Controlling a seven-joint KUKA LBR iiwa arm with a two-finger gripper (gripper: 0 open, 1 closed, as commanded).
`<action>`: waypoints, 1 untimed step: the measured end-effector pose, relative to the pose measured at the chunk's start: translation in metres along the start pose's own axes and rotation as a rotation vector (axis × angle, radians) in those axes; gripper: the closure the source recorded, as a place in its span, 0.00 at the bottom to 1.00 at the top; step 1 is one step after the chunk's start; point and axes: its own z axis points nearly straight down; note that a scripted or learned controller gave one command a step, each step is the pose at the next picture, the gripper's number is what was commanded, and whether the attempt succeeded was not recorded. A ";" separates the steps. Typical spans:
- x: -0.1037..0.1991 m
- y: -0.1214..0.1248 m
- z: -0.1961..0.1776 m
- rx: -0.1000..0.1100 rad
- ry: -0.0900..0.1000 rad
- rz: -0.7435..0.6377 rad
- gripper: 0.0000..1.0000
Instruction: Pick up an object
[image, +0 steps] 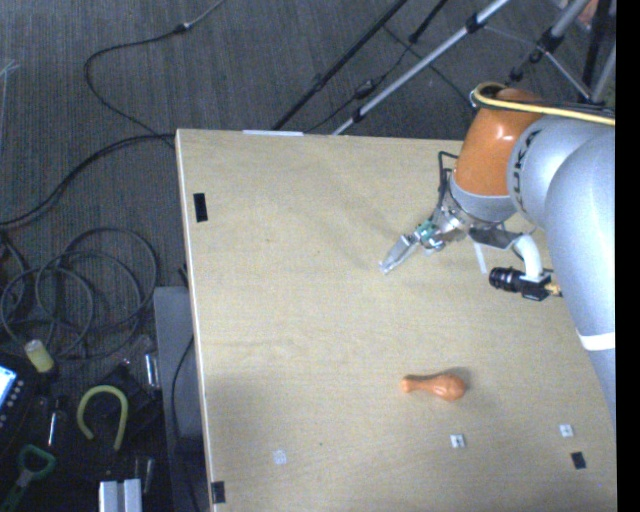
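Observation:
An orange, gourd-shaped object (437, 386) lies on its side on the tan bench top (300, 300), in the lower right part, with its narrow end pointing left. My gripper (390, 263) hangs over the middle right of the bench, well above and a little left of the orange object and apart from it. It slants down to the left from the orange wrist band (492, 150). Its fingers (400, 253) lie together as one thin tip, shut, with nothing between them.
Small square markers (457, 440) and black tags (200, 207) dot the bench surface. Off the left edge, the floor holds cables (80, 290), a yellow hook (100, 410) and tools. Tripod legs (420, 60) stand behind the bench.

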 end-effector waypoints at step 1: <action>0.000 0.000 0.000 0.000 0.000 0.000 0.00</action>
